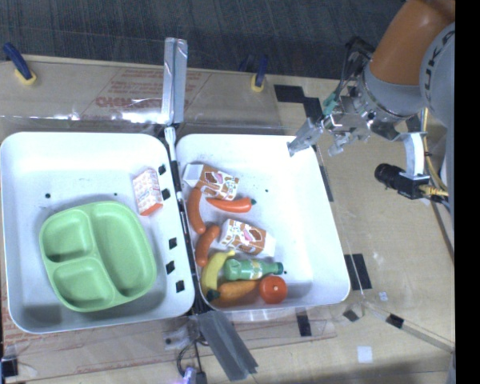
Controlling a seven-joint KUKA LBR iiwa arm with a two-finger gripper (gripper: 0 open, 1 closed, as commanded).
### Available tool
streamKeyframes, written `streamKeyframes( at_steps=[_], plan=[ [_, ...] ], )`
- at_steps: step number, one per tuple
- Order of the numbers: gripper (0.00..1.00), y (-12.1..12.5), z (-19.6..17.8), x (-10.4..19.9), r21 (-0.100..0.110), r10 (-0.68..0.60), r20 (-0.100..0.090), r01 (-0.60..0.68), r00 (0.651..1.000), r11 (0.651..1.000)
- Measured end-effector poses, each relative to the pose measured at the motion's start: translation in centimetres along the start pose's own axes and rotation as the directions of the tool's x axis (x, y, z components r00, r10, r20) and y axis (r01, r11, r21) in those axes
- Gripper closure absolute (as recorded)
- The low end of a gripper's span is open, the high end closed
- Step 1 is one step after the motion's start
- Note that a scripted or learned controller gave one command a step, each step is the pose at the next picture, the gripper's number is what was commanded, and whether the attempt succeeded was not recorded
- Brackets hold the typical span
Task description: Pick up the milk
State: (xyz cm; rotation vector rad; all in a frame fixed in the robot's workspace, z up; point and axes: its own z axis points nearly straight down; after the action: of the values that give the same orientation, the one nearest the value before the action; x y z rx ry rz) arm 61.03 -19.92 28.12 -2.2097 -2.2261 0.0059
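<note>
Two white-and-brown milk cartons lie in the right bin [304, 214]: one [218, 182] near its back left corner, the other [246, 236] near the middle of the left side. A smaller white-and-orange carton [146, 191] lies in the left bin [32, 158] beside the divider. My gripper [314, 146] hangs over the back right corner of the right bin, well to the right of the cartons. Its fingers are spread, and there is nothing between them.
Sausages [230, 205], a banana [214, 268], a green bottle [252, 270], a tomato [273, 289] and a carrot [237, 293] crowd around the cartons in the right bin. A green divided plate [98, 254] fills the front of the left bin.
</note>
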Motion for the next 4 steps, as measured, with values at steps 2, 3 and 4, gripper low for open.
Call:
streamKeyframes(
  at_steps=[2,3,4],
  plan=[
    [0.00,-6.6,17.2,5.0,-0.022,-0.086,0.008,0.086,0.996,0.996],
    [0.00,-9.0,17.6,7.4,-0.044,-0.091,0.017,0.092,0.996,0.995],
    [1.00,-8.6,16.4,7.7,-0.049,-0.103,0.015,0.104,0.995,0.993]
  ],
)
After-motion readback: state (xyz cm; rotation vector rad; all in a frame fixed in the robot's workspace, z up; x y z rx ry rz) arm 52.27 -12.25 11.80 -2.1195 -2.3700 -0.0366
